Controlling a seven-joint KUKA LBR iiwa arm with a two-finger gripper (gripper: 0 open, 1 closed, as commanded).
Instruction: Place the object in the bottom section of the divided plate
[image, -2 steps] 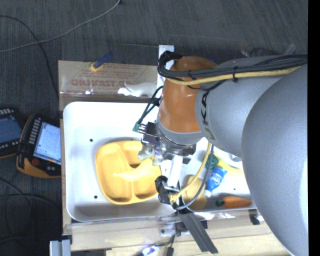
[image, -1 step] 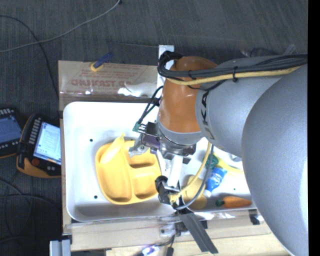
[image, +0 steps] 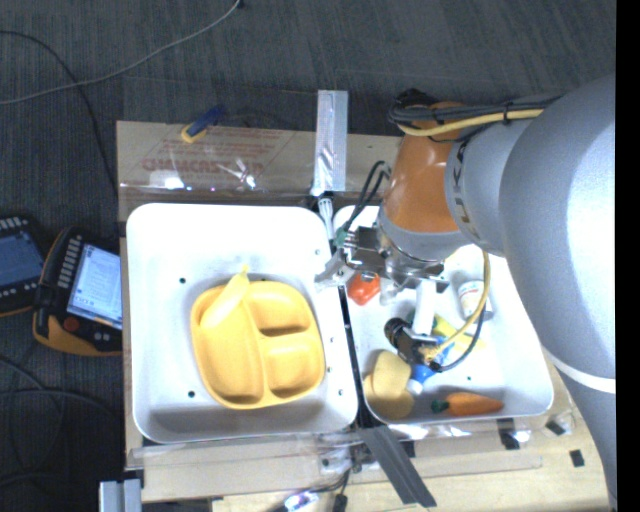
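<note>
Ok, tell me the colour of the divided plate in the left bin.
Yellow; the divided plate shows plainly in the camera view, inside the left bin.

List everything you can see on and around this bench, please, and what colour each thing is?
Bins: two, white, side by side on the bench.
Divided plate: one, yellow, in the left bin.
Orange-red object: one, at the right bin's left edge, under the wrist.
Carrot-like item: one, orange, right bin's bottom edge.
Tan lump: one, right bin's lower left.
Handheld controller: one, black and orange, left of the bench.
Arm: one, grey with orange band, over the right bin.
</note>
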